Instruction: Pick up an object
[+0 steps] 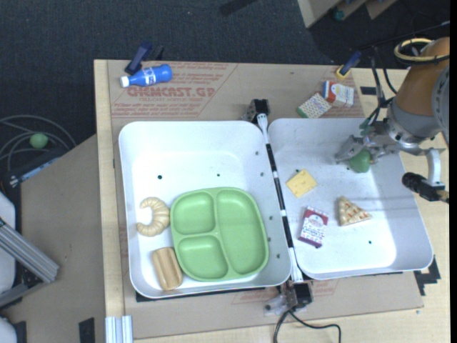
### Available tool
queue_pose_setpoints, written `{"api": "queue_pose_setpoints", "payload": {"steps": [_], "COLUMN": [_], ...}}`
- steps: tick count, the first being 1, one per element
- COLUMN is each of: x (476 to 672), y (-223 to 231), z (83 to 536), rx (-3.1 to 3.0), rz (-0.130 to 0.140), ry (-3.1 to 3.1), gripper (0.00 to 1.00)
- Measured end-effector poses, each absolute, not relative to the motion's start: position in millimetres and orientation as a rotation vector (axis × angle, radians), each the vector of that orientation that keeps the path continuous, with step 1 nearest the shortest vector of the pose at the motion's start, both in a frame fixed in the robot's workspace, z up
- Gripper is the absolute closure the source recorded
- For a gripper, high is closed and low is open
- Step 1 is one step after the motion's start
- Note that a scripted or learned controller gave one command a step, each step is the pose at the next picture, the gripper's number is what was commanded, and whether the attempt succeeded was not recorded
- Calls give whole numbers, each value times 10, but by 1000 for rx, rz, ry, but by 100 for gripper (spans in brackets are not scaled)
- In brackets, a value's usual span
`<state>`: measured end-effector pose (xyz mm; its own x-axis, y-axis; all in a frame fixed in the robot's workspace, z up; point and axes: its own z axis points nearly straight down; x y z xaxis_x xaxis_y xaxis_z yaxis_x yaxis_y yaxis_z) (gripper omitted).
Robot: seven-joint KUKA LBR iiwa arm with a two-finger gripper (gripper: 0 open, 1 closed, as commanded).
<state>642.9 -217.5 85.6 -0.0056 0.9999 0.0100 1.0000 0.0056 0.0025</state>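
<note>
Tool [359,156] sits low in the right bin [400,256], upper part, w/ a small green ball [360,163] right at its fingertips. Fingers look splayed either side of the ball, prob. open, not clamped. Judging from that, the pick isn't done yet: closing and lifting are left. Ball is round, smooth, plain green, partly hidden by the tool. Nearby in the same bin: cheese piece [301,183], pizza slice [352,211], red packet [313,227].

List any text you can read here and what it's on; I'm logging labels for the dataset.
"GEMCAST.GR": large reddish print on the cardboard sheet; its last letters are uncertain, and the smaller lines under it are too blurred to read.
Red packet: print too small.
Cards beyond the right bin: unreadable.
</note>
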Motion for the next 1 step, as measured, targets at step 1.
{"api": "queue_pose_setpoints", "payload": {"steps": [1], "x": [6421], "y": [-2213], "z": [961], "rx": [-2218], "rz": [-5], "ry": [-2227], "gripper": [100]}}
